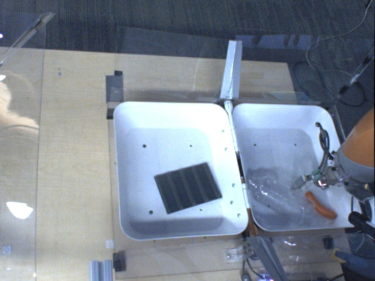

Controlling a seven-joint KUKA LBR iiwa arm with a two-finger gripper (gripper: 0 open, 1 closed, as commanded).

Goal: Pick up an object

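At the near edge of the bench (64, 157), below the bins, sit some small clear and dark fittings, too small to make out. Just beyond them, the left bin (126, 174) holds a dark ribbed rectangular pad (187, 187), lying flat and turned at a slant, in the near half of the bin floor, closer to the near wall than to the far one. In the right bin (275, 127), a crumpled clear plastic piece (274, 193) rests on the floor toward the near left part, and an orange carrot-shaped object (320, 205) lies flat near the bin's near right corner, apart from the plastic. The gripper (309, 181) hangs over the right side of this bin, just above and beside the orange object's far end; whether it is spread or pressed together cannot be told, and nothing is seen pinched in it. The arm's orange band (360, 140) shows at the right edge. Farther back, a grey upright bar (231, 69) stands at the far junction of the two bins.
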